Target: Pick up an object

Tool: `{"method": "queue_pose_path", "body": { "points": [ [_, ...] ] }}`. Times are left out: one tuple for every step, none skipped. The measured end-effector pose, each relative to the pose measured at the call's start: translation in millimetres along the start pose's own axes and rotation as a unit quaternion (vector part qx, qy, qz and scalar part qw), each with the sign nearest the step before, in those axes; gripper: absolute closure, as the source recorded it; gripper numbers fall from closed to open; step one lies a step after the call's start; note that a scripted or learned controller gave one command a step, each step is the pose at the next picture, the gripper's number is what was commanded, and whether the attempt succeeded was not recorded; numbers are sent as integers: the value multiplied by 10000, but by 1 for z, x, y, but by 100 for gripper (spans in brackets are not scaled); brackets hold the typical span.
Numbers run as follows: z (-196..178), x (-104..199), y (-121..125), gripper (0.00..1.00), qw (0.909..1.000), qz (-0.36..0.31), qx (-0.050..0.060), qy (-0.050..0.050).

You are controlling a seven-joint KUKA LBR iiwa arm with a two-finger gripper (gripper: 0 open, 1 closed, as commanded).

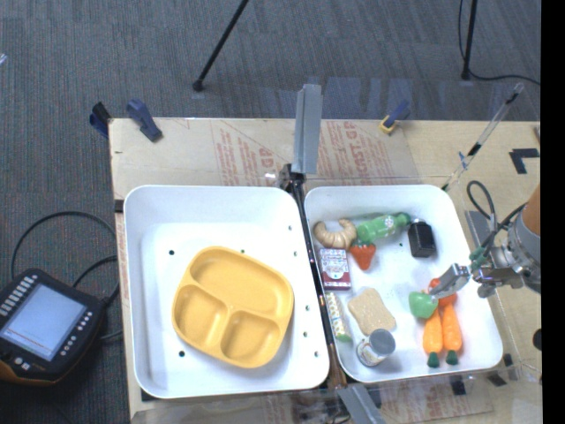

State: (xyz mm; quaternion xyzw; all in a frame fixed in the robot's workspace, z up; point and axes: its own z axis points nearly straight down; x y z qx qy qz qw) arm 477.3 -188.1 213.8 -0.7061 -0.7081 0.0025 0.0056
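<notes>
Resting on a plywood bench (256, 153) over grey carpet (53, 51), bins; gripper (452, 279) spread.

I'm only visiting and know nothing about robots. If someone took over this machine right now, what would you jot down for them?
Gripper: low over the right bin, near its right side, just above a green pear-like toy and two orange carrots. I cannot tell if its fingers are open or shut, and nothing is visibly held.
Also in the right bin: green bottle, black block, croissant, cracker, small tin.
Left bin: a yellow divided plate.
Done: nothing lifted.
Left: grasp one object and raise it.
</notes>
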Motion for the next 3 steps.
{"method": "queue_pose_path", "body": {
  "points": [
    [130,-20,38,0,9998,206,-14,24],
    [124,-22,36,100,9997,242,25,39],
    [102,37,34,100,9980,-625,-6,0]
  ]
}}
